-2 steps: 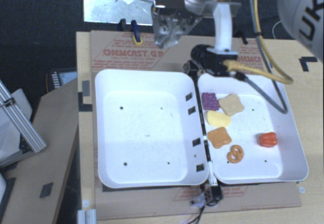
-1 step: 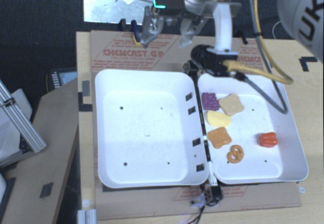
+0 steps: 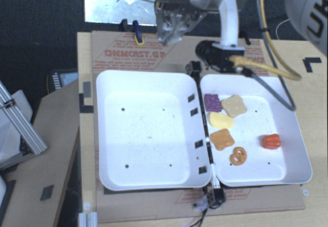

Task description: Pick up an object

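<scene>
Six small toy foods (image 3: pixel 225 123) wait in right white bin (image 3: pixel 292 169); our gripper (image 3: pixel 171 28), grip state unclear, hovers high w/ descent next.

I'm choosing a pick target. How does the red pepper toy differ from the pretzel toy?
The red pepper toy is plump and solid red-orange; the pretzel toy is flat, orange-brown, with holes through it. The pepper sits alone toward the right bin's right side; the pretzel lies nearer the divider, just below the orange waffle-like piece. Both are small and lie in the right bin.
</scene>
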Available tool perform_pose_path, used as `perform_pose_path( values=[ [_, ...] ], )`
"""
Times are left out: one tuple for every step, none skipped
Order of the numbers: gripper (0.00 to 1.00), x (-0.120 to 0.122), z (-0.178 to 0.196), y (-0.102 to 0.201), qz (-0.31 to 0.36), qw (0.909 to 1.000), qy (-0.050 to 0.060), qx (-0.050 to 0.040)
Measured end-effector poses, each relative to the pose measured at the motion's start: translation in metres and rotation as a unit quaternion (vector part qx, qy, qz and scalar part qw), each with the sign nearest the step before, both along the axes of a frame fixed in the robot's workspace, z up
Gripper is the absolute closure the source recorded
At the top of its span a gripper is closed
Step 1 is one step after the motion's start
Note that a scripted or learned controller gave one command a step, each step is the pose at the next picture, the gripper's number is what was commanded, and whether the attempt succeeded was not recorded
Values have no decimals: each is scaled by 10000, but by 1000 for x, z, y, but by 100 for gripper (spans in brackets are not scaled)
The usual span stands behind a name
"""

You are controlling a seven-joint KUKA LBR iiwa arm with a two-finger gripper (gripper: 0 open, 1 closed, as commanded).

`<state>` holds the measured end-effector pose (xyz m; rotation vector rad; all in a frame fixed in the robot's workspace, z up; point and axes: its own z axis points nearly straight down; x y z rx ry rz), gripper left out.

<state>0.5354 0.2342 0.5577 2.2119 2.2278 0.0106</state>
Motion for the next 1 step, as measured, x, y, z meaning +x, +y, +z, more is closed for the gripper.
perform_pose_path(
  values=[
    [0, 0, -1, 0, 0, 10000, 4, -4]
  ],
)
